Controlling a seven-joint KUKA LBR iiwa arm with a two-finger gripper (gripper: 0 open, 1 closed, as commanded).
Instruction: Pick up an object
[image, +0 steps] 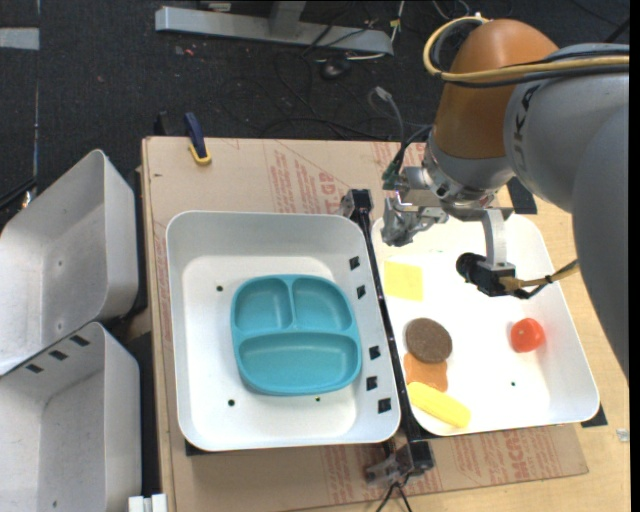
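My gripper (397, 228) hangs over the far left corner of the right bin (560, 375), just beyond a flat yellow square (404, 281). Nearer the front along the bin's left side lie a brown round disc (428, 339), an orange piece (428, 373) partly under it, and a yellow oblong piece (439, 405). A red ball (527, 334) sits toward the right side of the same bin. Nothing shows in the gripper.
The left bin (200, 240) holds a teal divided plate (296, 334). A black divider with clips (372, 320) runs between the bins. Two more white bins (60, 250) are stacked off the bench at the left. The grey arm (560, 110) fills the upper right.
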